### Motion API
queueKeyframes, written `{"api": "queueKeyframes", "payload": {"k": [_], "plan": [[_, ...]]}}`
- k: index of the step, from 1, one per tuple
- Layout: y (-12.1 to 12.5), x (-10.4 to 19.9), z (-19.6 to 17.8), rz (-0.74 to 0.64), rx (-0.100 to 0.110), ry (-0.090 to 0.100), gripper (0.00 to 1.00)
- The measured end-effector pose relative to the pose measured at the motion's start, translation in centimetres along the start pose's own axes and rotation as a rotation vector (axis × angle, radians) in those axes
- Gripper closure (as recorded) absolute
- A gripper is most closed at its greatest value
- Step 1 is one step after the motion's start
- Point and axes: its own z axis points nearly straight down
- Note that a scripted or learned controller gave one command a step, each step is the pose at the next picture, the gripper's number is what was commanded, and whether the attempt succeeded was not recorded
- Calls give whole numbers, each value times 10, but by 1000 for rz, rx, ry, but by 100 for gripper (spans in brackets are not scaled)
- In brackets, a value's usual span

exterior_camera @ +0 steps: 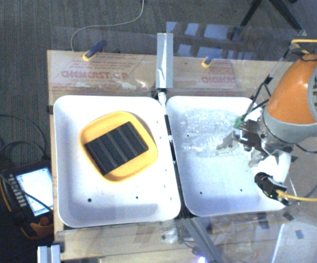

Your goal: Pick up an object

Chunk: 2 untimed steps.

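The gripper [230, 141] sits low over the right bin [202, 193], near its right wall; whether it is open or closed cannot be told. A clear crinkled plastic item [207, 127] lies in the far part of that bin, just beside the gripper. The yellow tray with a black ribbed insert [119, 145] rests in the left bin [70, 201].
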Motion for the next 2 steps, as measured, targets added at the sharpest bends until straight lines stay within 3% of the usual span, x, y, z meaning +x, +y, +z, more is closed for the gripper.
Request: {"api": "queueKeyframes", "payload": {"k": [1, 2], "plan": [[0, 1, -8, -2, 3, 0, 100], [51, -10, -63, -19, -2, -1, 100]]}}
